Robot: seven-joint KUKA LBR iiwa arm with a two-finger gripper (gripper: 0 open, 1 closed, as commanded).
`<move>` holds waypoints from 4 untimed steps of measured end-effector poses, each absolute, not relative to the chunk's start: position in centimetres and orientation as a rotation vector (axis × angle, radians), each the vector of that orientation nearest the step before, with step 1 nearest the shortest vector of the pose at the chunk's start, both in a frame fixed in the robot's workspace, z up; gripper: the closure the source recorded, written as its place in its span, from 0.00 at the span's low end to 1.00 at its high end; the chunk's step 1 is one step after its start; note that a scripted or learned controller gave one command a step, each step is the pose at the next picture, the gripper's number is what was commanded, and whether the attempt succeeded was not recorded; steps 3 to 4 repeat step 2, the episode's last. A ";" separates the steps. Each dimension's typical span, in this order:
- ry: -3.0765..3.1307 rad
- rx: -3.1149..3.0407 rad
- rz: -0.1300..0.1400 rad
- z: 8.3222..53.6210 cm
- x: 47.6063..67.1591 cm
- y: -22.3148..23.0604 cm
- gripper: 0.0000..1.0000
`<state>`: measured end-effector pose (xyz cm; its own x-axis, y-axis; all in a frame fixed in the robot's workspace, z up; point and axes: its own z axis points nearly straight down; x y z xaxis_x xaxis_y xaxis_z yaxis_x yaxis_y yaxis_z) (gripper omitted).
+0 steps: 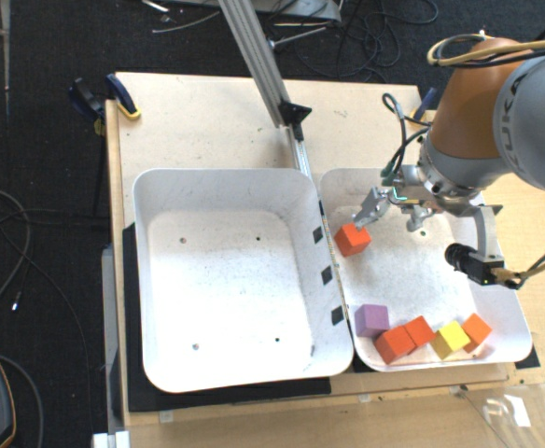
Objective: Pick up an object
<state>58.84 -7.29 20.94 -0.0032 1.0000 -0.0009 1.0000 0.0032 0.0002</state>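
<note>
Grey and orange, my arm (496, 110) reaches in from the right and bends down over the right bin (496, 343). My tool (394, 208) hangs spread open, gripping nothing, just beside the orange cube (352, 239) lying near the bin's left wall.

Dark carpet floor (39, 26) had black cables (11, 241) strewn over it. Pale wooden bench (207, 124) sat on top, a slanted aluminium rail (254, 49) crossing it. Blue-yellow clamp (114, 96) gripped the bench's far-left corner.
</note>
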 end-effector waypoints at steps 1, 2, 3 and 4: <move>2.223 2.229 -0.006 20.1 51.1 -5.8 0.00; 2.220 2.214 0.005 24.3 55.4 -6.8 0.00; 2.220 2.214 0.005 24.3 55.4 -6.8 0.00; 2.220 2.214 0.005 24.3 55.4 -6.8 0.00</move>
